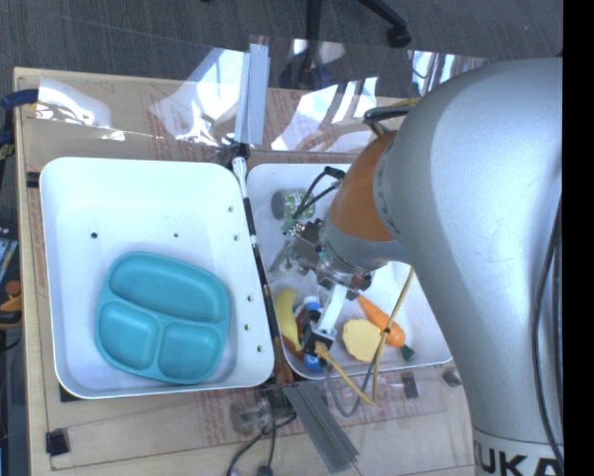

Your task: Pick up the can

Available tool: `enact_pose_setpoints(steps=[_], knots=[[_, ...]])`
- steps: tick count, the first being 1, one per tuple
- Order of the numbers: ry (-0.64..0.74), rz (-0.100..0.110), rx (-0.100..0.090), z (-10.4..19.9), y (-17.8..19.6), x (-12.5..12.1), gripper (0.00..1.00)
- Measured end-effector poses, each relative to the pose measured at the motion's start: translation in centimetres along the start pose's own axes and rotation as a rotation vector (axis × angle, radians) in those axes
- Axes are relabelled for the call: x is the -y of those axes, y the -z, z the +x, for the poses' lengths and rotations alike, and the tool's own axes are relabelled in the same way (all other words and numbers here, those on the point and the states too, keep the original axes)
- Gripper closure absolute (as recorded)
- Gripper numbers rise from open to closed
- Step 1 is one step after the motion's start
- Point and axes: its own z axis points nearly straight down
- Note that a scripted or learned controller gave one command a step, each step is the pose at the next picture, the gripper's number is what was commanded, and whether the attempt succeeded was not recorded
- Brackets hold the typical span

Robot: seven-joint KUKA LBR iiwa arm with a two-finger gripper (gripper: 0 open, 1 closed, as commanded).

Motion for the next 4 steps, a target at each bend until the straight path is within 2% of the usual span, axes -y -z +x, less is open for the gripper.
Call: enact_pose_setpoints(steps=[1,2,3,4], knots=[[-0.033,-0.003,0.0,-0.3,0.1,-9.9,0.0],[-0.126,-0.003,-0.001,-4.9,5.8,-0.2,0.0],[0.034,-0.003,0.0,-4.4,0.1,-11.2,0.0],[0.048,0.005,0.001,-4.0,0.8,-11.0,1.0]])
